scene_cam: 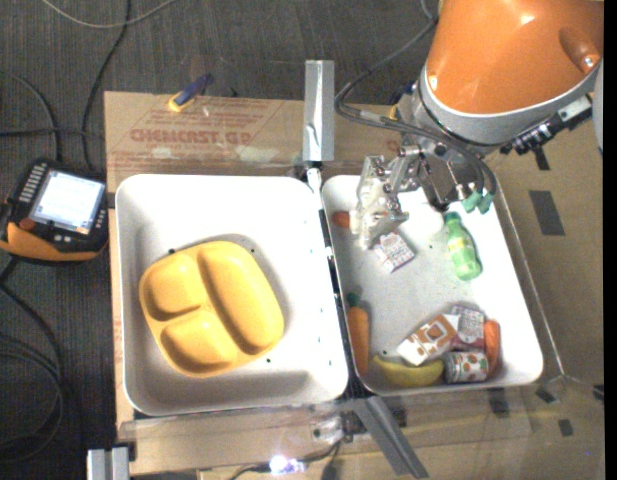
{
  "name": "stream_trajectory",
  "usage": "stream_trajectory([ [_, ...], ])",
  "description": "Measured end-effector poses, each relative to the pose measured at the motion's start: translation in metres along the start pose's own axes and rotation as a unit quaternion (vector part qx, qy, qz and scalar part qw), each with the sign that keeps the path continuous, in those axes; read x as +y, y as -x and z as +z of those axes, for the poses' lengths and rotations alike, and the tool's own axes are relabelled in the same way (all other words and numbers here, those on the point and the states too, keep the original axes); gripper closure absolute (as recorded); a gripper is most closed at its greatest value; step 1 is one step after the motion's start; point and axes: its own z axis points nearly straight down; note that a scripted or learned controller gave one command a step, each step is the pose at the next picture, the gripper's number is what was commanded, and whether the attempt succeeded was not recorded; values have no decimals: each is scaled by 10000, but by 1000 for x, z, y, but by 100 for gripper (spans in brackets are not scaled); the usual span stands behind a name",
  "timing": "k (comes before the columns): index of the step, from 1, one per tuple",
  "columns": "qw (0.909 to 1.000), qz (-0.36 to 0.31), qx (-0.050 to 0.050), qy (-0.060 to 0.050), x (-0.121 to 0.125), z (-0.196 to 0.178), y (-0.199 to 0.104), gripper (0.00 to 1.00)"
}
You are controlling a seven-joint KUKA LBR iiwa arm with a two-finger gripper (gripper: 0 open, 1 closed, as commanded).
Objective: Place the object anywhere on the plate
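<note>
Two bins sit on the bench, and the yellow plate (213, 308) lies in the left bin (288, 208) with nothing on it. Right of the plate, in the right bin (513, 288), the nearest things are a banana (408, 371) and a can (466, 366), with a carton (428, 340) just behind them. A carrot (358, 333) lies along the wall closest to the plate.

Further back and right of the plate lie a small packet (393, 253) and a green bottle (461, 245). The gripper (383, 203) hangs just beyond the packet, so I judge the packet to be the task's thing; it is in the right bin, not on the plate. Whether the gripper is spread or pressed together I cannot tell, as metal and glare blur it.

Risks from here: the packet looks flat and light, so a closing gripper may skid over it or nudge it toward the bin wall. A weak pinch could drop it on the way to the plate, over the ridge between the bins. The bottle is near enough to get bumped. Beyond the plate lies cardboard (218, 138).
</note>
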Motion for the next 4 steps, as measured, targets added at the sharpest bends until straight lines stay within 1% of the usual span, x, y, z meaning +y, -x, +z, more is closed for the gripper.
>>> stream_trajectory([
  [1,9962,-873,-10,-15,-112,-33,13,100],
  [2,9962,-873,-9,-15,-112,-33,13,0],
  [3,9789,-2045,-6,-3,-74,-33,-16,0],
  [4,9791,-2036,-37,-1,-73,-43,-14,100],
])
